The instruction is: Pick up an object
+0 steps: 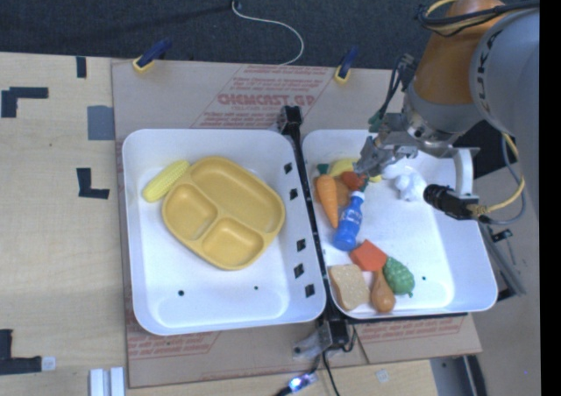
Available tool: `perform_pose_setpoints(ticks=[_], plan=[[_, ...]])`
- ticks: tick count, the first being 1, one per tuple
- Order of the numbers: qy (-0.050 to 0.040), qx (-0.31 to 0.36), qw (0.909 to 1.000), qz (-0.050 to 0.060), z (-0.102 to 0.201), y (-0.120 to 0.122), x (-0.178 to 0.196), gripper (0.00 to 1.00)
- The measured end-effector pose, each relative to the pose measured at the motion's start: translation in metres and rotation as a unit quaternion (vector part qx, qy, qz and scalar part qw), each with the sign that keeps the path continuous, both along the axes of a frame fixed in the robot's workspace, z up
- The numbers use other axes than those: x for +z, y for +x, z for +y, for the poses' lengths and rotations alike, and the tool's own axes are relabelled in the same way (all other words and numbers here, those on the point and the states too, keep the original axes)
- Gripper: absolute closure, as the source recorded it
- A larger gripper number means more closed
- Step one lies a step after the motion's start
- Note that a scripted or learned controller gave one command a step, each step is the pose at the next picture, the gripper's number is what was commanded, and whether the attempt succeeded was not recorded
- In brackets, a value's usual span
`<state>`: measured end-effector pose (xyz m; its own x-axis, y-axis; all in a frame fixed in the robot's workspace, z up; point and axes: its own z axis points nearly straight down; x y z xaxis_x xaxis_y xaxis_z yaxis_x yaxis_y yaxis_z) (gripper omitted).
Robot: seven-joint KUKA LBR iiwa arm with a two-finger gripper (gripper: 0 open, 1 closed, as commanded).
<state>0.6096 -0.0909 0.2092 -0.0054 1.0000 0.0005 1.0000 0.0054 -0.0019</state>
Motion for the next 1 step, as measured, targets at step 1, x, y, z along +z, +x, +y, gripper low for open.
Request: perform_pose_setpoints(ticks=[1], plan=[[0.0002,0.000,1.0000,0.000,0.0551,0.0020,0.0008,1.00]])
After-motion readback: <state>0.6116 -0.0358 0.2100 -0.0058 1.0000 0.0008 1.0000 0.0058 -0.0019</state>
